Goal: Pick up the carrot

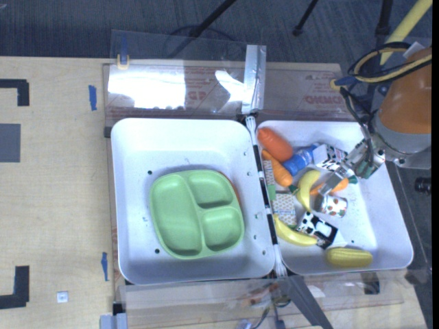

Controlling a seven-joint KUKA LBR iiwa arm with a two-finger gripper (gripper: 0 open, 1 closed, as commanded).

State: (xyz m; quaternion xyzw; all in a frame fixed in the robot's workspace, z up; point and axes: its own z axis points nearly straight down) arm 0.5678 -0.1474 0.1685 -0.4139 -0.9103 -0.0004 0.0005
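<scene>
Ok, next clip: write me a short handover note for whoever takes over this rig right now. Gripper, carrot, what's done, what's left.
Gripper: low in the right bin, over the pile of toys; from this angle I cannot tell what it is doing at the tip.
Carrot: lying at the right bin's back left corner, beside the divider, apart from the gripper.
Nearby: a blue item just right of the carrot, bananas toward the front, a yellow lemon-like piece at the front edge.
Left bin: holds a green divided tray.
Done: nothing; the carrot is not lifted.
Left: move to the carrot, grasp, lift.
</scene>
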